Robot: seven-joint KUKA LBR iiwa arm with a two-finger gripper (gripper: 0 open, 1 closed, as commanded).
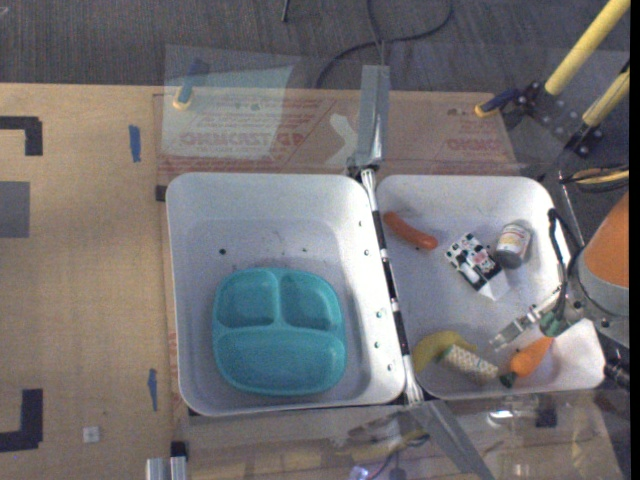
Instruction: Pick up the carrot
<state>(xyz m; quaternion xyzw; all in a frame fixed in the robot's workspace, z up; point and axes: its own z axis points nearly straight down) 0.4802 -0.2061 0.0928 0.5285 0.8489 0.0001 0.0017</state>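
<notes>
In the right bin (470, 190), carrot (531, 355) (orange, stubby) lies tilted.

The arm (610, 273) shows a rounded orange band at the view's right, with a grey body section just beneath it. Below that sits a darker grey wrist part, edged in shadow. A thin black cable curves along its left side. The tool (522, 330) is small and built of pale, silvery metal pieces with a spot of green near its base. Its fingers are slim and light-coloured; finer details are too small to tell.
</notes>
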